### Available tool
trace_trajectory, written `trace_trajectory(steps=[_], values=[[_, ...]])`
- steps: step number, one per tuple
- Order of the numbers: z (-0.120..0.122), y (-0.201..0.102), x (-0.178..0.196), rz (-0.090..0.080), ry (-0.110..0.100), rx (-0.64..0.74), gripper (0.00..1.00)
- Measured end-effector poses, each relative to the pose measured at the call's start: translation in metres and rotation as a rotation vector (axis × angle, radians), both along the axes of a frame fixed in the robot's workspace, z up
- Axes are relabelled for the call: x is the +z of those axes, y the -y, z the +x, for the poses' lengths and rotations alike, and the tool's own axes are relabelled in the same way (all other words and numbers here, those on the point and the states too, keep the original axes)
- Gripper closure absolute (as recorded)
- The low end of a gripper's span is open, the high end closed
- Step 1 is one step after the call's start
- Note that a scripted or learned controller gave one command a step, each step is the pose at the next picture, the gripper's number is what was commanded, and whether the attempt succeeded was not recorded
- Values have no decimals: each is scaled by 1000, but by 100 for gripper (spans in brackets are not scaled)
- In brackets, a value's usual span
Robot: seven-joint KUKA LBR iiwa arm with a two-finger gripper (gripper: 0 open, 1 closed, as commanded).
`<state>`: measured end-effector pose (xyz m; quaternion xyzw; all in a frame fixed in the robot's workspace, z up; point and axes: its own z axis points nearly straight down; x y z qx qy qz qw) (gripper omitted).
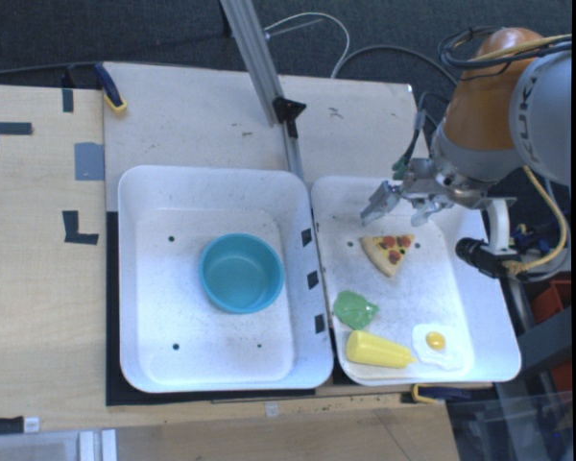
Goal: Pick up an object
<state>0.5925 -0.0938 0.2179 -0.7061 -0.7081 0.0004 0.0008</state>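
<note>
A round blue plastic bowl point(241, 273) sits in the left white bin point(144, 195). In the right white bin point(480, 339) lie a green leafy toy point(353, 308), a yellow toy block point(375, 351), a pizza-slice toy point(388, 251) and a fried-egg toy point(436, 343). My tool point(396, 217) hangs open and holding nothing, just above the pizza slice.

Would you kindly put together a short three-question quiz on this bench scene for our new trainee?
1. True or false: the blue bowl sits in the same bin as the toy pizza slice.
2. Which item lies nearest the gripper? A) toy fried egg B) toy pizza slice C) yellow toy
3. Fill in: the green toy lies just above the ______ toy in the camera view.

Key:
1. False; the bowl is in the left bin, the slice in the right bin.
2. B
3. yellow
</note>
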Motion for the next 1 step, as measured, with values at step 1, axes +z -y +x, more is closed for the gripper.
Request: trace_trajectory(steps=[1], values=[[0, 0, 0, 0, 0, 0, 0]])
